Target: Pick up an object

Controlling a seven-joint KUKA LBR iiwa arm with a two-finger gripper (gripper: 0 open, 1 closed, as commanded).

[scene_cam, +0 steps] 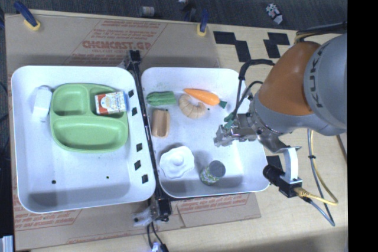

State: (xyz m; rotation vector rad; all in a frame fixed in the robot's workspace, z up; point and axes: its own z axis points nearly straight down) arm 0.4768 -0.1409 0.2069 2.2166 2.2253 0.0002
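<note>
Objects are lying in the right bin [248,82]: a carrot [201,95] and a green vegetable [160,98] along the far side, a tan shell-like piece [192,107] just near of the carrot, a small brown block [160,123] by the left wall, a white lump [176,162] and a dark round can [212,172] toward the near wall. The left bin [23,144] is carrying a green tray [88,118] with a small carton [111,102] in its far right compartment, and a white bottle [41,102] is lying just left of the tray.

The claw [231,134] is being held low over the right side of the right bin, apart from every object; nothing is being gripped. Whether it is spread or pressed together cannot be told, since it is being seen as a blurred metallic cluster under the wrist.

For a clean pick, one free-standing target is best being chosen, probably the can or the shell-like piece, both near the claw. The claw should be centred over it before being lowered, with the closing direction set across the narrow side. The carrot and the shell piece are touching, so a grab there is risking a slip.

The arm [307,88] is being cut off at the right, and the bin floor beneath the wrist is being hidden. The can's label is too small to be read.
</note>
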